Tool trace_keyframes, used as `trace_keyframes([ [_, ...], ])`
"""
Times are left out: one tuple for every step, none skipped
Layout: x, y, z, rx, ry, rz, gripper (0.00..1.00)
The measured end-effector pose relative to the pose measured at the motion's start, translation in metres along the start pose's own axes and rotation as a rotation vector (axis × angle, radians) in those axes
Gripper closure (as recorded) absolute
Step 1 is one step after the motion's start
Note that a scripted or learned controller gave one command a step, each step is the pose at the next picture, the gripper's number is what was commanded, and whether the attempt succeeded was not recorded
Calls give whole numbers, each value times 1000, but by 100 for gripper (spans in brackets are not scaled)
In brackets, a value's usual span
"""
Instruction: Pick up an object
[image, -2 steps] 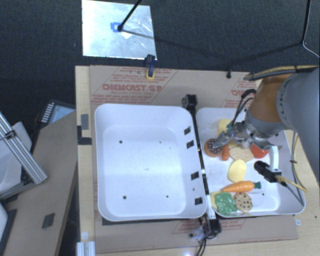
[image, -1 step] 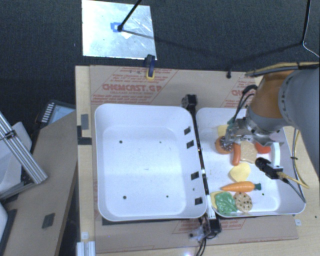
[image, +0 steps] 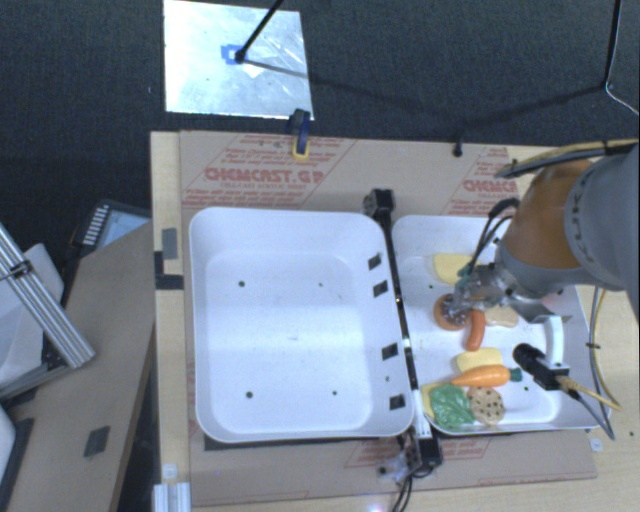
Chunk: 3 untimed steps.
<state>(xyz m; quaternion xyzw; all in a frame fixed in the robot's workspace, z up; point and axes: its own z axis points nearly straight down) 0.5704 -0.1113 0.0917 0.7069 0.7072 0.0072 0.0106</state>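
The gripper (image: 462, 303) sits low in the right bin (image: 415, 250), right of centre frame, over a round red toy (image: 449, 314) beside a sausage (image: 476, 329). Whether its jaws are closed cannot be told. Nothing looks lifted yet; the pick remains.

Brown board (image: 260, 170) w/ red print lies under both bins; yellow-blue clamp (image: 300, 134) at its far edge. Shiny metal sheet (image: 236, 57) beyond, on dark carpet. Aluminium rail (image: 38, 305) far left, nr grey keypad (image: 96, 226).
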Motion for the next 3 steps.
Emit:
trace_keyframes([
  [-1,-82,-5,12,2,1,100],
  [15,-63,-40,21,4,-5,100],
  [123,-11,-125,14,6,-12,100],
])
